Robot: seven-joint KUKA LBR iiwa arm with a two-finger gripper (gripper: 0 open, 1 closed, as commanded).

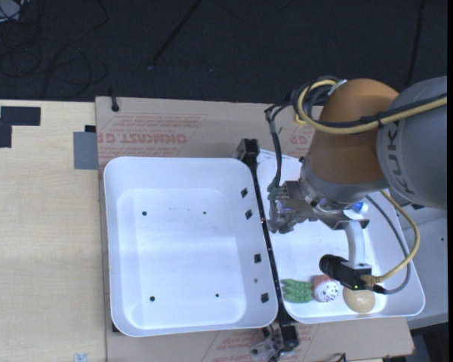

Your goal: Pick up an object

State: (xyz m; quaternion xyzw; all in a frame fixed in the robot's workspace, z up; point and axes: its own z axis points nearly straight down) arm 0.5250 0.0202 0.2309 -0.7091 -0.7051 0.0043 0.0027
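Objects for picking lie bunched in the lower right of the frame, along the near wall of the right bin [411, 304]: a green toy [295, 289] with a ridged, leafy outline at the left, a small white ball [328, 292] with dark spots and a reddish patch touching it in the middle, and a tan, egg-like ball [359, 299] at the right, partly under a black fitting with a cable. All three are small, close together and tight against the bin wall.

Above them, mid-right in the frame, the gripper [281, 211] hangs over the right bin just beside the divider between the two bins, with the orange band [351, 138] and grey arm [419, 142] bulking over it. From this slant its state is hidden by the wrist and cabling, so I cannot tell how wide it stands, and nothing is seen held in it.

To do the pick well, I judge the gripper should travel toward the bottom of the frame and centre over one item. The green toy looks the easiest, being at the open end of the cluster. The round balls may roll away if nudged off-centre. The left bin [117, 202] offers no target.
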